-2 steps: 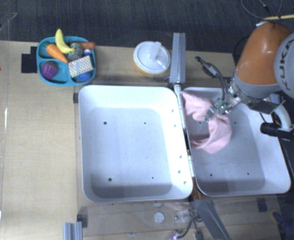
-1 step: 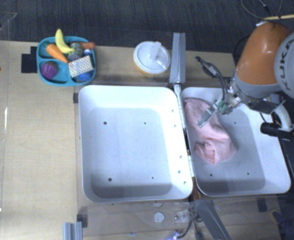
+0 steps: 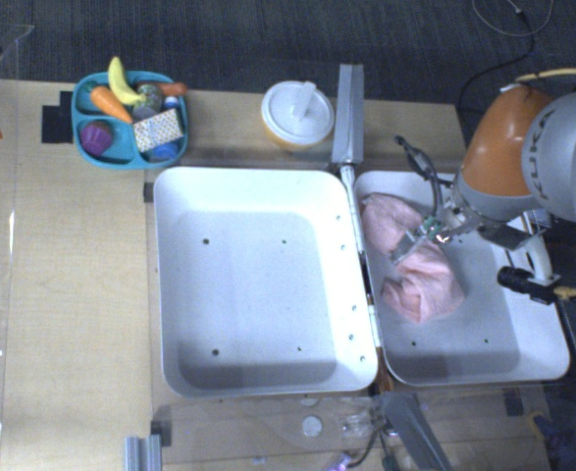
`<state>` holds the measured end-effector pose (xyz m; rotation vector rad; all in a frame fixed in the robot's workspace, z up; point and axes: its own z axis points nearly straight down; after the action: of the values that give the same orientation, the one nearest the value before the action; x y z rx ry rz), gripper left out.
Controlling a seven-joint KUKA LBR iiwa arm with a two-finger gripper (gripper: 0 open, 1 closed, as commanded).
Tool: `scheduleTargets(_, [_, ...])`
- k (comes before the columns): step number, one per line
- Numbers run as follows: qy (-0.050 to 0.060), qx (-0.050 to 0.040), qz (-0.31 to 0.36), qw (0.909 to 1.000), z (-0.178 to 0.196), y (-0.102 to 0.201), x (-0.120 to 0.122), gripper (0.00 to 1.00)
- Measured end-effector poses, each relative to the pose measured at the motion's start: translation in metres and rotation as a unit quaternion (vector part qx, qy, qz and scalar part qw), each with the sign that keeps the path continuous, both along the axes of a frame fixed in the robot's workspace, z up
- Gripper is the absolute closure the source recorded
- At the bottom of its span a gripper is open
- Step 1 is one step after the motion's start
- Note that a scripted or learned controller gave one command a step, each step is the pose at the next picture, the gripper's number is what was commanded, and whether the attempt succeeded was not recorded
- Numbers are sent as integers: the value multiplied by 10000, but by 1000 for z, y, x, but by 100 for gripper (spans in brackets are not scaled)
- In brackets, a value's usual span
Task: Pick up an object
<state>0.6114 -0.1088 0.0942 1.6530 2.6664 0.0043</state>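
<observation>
A crumpled pink cloth [image 3: 412, 258] lies in the right bin [image 3: 484, 341], against its left wall. My gripper [image 3: 411, 245] comes down from the grey and orange arm at the right and rests on the cloth's middle. Its metal fingers [image 3: 405, 250] press into the folds. Whether fabric sits between them is not visible from this angle.
The left bin [image 3: 258, 283] sits beside the right one, split from it by a metal rail [image 3: 347, 116]. Behind the bins stand a white lidded cup [image 3: 297, 113] and a blue tray [image 3: 130, 118] of toy food. Cables hang at the arm's right side.
</observation>
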Motion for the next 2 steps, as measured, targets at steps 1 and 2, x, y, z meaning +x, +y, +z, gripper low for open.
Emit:
scheduleTargets(1, [-21, 0, 152, 9999, -6, -9, -1, 0])
scheduleTargets(2, [-35, -11, -103, 9999, -5, -33, -62, 0])
